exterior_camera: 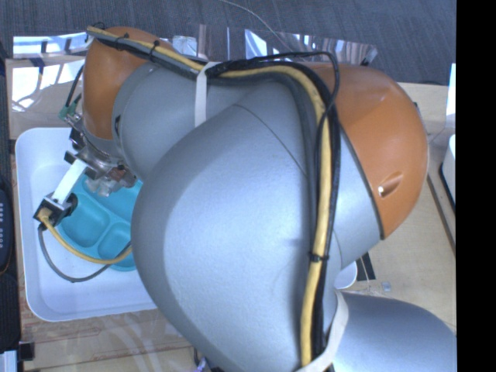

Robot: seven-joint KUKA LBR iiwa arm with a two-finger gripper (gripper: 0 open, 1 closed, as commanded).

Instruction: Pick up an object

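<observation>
A light-blue moulded tray with shallow compartments lies in the left white bin, near its middle. My gripper hangs from the orange wrist band directly over the tray's upper edge, low in the bin. Its tip is dark and partly lost against the arm's grey body, and I cannot tell whether it touches the tray. The tray's right side is hidden under the arm.
The arm's big grey and orange links cover the centre and the right bin. A white bracket with a black and yellow end sticks out left of the wrist. Yellow and black cables loop over the left bin's floor.
</observation>
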